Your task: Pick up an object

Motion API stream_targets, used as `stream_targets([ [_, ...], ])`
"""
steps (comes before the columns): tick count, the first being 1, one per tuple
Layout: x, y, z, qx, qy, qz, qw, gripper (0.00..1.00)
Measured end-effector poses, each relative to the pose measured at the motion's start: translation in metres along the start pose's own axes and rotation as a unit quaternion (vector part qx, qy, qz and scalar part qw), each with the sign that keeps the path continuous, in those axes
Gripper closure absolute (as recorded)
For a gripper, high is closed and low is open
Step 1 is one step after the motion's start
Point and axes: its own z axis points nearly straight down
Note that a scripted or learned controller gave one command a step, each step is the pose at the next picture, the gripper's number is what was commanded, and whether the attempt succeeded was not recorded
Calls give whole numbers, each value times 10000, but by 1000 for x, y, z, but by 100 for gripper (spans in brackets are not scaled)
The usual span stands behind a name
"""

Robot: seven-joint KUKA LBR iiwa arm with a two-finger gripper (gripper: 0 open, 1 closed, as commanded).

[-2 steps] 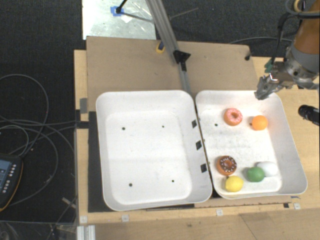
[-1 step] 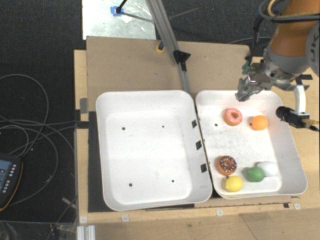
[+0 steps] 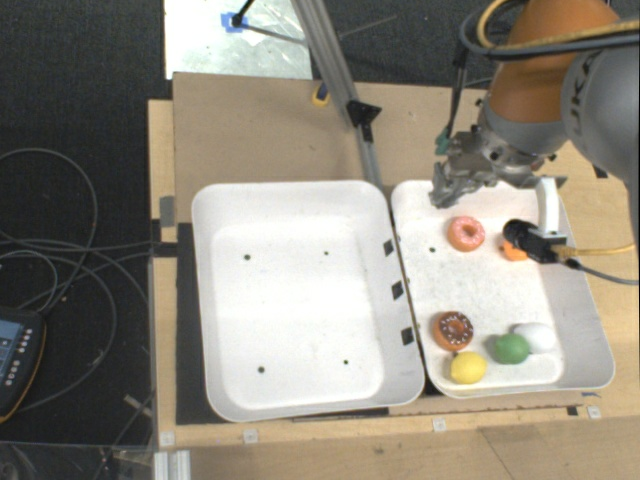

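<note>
1. The gripper (image 3: 447, 194) hung near the far edge of the right white plastic bin (image 3: 585, 343), just beside the pink frosted doughnut (image 3: 466, 234); whether it was open or closed could not be told.
2. A good grasp probably needed centring over that doughnut before descending.
3. The same bin also held a brown sprinkled doughnut (image 3: 454, 330), a yellow ball (image 3: 468, 368), a green ball (image 3: 511, 348) and a white ball (image 3: 535, 336).

Claw (image 3: 447, 194) above pink doughnut (image 3: 466, 233)
</note>
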Motion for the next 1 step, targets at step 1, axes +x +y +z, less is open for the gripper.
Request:
stream_targets([
  [1,45,-1,4,-3,-1,6,10000,100],
])
